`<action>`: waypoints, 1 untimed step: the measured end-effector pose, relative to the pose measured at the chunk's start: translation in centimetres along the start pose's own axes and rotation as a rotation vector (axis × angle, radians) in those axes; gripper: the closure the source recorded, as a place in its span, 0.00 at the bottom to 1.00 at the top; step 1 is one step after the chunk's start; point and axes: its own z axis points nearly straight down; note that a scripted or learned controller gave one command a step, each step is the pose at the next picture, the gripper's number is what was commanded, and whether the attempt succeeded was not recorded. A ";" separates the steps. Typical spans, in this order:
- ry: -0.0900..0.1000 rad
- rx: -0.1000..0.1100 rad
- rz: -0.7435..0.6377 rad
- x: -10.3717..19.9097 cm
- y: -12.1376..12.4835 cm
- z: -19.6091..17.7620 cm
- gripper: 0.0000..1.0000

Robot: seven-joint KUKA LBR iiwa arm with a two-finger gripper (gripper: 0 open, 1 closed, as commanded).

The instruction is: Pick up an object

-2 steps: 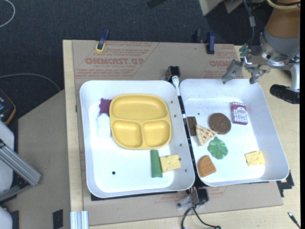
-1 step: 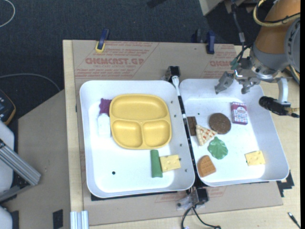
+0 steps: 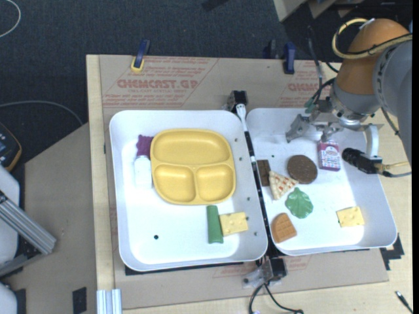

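Observation:
My gripper (image 3: 317, 128) hangs over the back of the right bin (image 3: 373, 195), below the orange wrist band. A small red packet (image 3: 329, 156) lies just in front of it and slightly to the right, on the bin floor. A round brown cookie (image 3: 302, 168) sits in front of the gripper, with a pizza slice (image 3: 281, 184), a green leaf (image 3: 299, 203) and a toast-coloured piece (image 3: 283, 227) further forward. A yellow cheese square (image 3: 350, 216) lies at the front right. Nothing visibly hangs from the gripper.
A dark brown bar (image 3: 263, 172) lies against the right bin's left wall. The left bin (image 3: 124, 195) holds a yellow divided tray (image 3: 193, 165), a purple item (image 3: 144, 144), a white bottle (image 3: 142, 171), a green stick (image 3: 213, 224) and a cheese piece (image 3: 234, 223).

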 end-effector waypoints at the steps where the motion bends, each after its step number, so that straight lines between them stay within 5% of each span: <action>1: 0.000 -0.003 -0.001 0.1 0.0 2.4 0.00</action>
